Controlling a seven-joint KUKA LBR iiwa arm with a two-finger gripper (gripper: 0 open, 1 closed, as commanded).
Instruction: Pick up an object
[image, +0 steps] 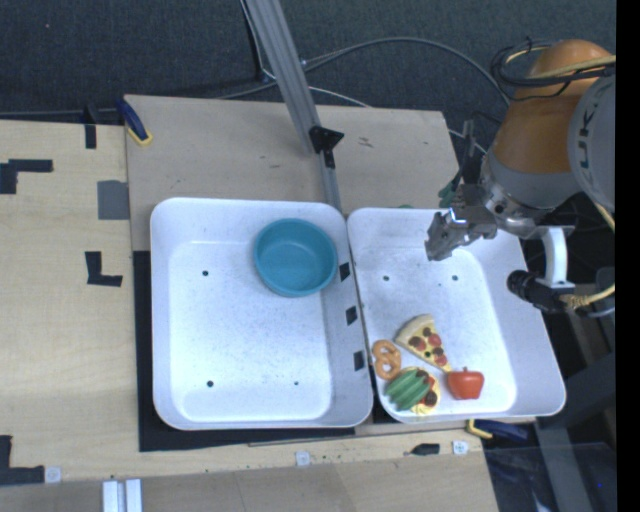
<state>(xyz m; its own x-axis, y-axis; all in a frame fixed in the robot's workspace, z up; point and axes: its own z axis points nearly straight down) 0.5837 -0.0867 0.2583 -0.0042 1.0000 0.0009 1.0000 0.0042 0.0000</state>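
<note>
- Where the counter (60, 300) comes nearest the camera, its front edge runs bare along the bottom of the view, with a strip of dark mat showing under the bins' near rims.
- Just behind that edge, four toy foods crowd the near part of the right bin (520, 330): a green vegetable piece (408, 387) close to the near rim, a pretzel (386, 354) just beside it toward the divide between the bins, a red tomato-like piece (465, 382) to its right, and a pizza slice (424, 340) just behind them.
- The pretzel lies close to the right bin's left wall; the red piece has a band of open white floor between it and the right wall.
- Alongside, the left bin (200, 350) has its near and middle floor open from wall to wall.
- Farther back in the left bin, a blue bowl (294, 256) sits upright near the far right corner, close to the far rim.
- Beyond the toys, the far half of the right bin is open floor, and the gripper (443, 240) hangs over it near the far rim, well apart from the food; whether its fingers are open or closed I cannot tell, and nothing shows between them.
- Farthest off, a grey metal pole (290, 75) slants across the counter's back edge toward the gap between the bins.
</note>
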